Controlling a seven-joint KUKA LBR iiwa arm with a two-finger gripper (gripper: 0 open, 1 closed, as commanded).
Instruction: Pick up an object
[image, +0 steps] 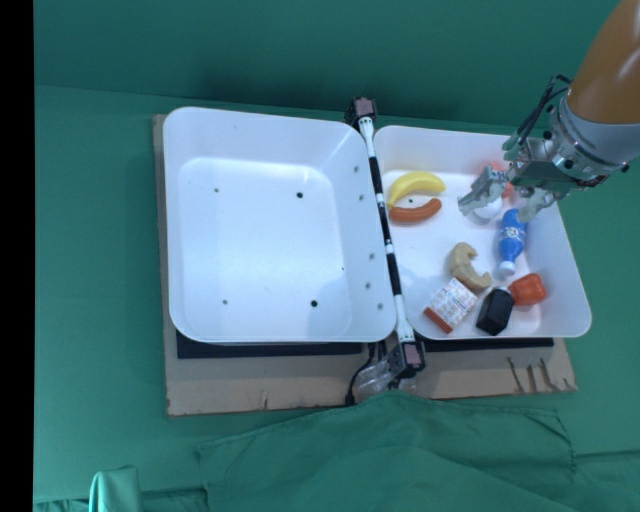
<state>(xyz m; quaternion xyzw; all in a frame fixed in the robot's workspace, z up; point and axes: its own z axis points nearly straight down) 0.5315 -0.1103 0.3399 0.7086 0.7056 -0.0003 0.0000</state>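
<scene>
Arm: smooth rounded orange band (612, 55) at the upper link, above a grey metallic cylindrical wrist section (595, 140). Thin black cables (535, 118) loop along the wrist's outer side. Two-finger gripper (503, 196): pale grey and silver mechanical head, with small dark fittings, blurred in detail.

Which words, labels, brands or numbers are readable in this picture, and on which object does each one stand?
No text can be read.
Small box: red and white print, too small and blurred to read.
Blue bottle: a pale label, too blurred to read.
Banana, sausage, black object and both bins: no markings that I can see.
</scene>
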